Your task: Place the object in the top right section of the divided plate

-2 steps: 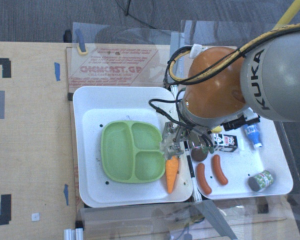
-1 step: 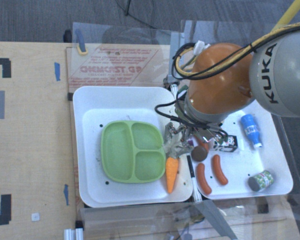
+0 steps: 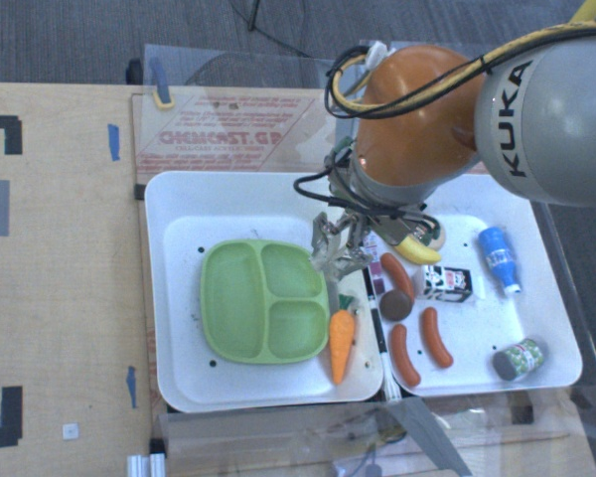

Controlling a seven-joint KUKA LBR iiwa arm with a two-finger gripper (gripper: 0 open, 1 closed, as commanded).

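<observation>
kuka arm (image 3: 536, 117): grey casing, orange band, yellow and black cables, reaching in from the right. gripper (image 3: 340, 248): metal, hanging over the seam between the bins at the plate's far right corner; whether it is spread or pinching cannot be told, nor whether it carries anything.

divided plate (image 3: 263, 301): pale green moulded plastic, rounded, three sections, lying in the left bin (image 3: 179, 217).

carrot (image 3: 341, 344): orange, tapered, green top, just beside the plate's right edge. the likeliest task object, as a judgement.

right bin (image 3: 556, 296): banana (image 3: 417, 249), three red sausages (image 3: 435, 336), brown round piece (image 3: 394, 306), small dark carton (image 3: 447, 283), blue bottle (image 3: 499, 257), grey-green can (image 3: 519, 359).

risks: the smooth, tapered carrot may slip from a pinch; a release over the raised divider may roll it into the wrong section.
</observation>
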